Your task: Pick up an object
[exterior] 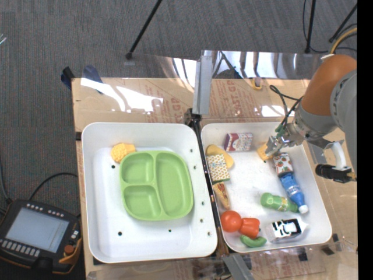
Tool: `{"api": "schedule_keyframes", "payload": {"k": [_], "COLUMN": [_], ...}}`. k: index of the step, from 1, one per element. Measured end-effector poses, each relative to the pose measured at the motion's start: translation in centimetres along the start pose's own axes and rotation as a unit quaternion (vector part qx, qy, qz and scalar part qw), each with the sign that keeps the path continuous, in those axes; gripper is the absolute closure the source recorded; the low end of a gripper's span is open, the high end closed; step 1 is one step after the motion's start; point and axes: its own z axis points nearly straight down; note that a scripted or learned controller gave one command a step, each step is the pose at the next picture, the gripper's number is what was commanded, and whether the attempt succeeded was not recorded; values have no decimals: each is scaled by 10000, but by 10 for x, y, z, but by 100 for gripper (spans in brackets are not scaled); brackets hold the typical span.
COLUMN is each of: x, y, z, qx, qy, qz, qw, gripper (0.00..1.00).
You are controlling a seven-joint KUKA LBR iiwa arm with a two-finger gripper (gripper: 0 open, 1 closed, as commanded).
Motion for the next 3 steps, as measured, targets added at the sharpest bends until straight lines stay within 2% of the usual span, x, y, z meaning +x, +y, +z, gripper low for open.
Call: {"api": "schedule_keyframes", "payload": {"k": [1,2,3], "x": [17,51,46], "y": [-68,-110,-20], "z": [20,20,19], "qx": [14,20,2], "qy": [-4,3,-14], "qz": [-2553,-2416,-2395], "qw": [9669,9704,9709], "gripper": [100,100,100]}}
